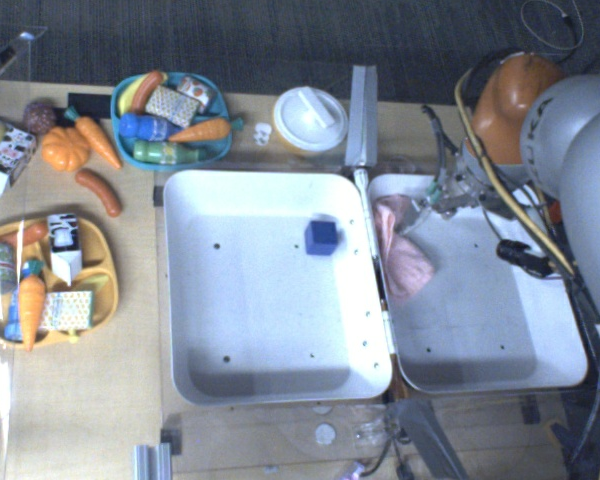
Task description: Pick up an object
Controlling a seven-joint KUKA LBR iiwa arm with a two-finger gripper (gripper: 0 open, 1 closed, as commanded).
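- Pink cloth (404, 251) crumpled in right bin (500, 368), against its left wall — soft, light, likely best pinched at a raised fold.
- Gripper (428, 204) just above cloth's top end; opening impossible to tell.

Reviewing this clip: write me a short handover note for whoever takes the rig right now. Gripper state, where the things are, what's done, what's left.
Gripper: low at the top left corner of the right bin, right by the pink cloth; whether it grips anything can't be told from this view.
Pink cloth: crumpled against the right bin's left wall, resting on the bin floor.
Blue block: alone in the left bin, upper right area, untouched.
Done: arm has reached the cloth; nothing visibly lifted.
Left: secure a grasp on one object, likely the cloth, and raise it clear of the bin.
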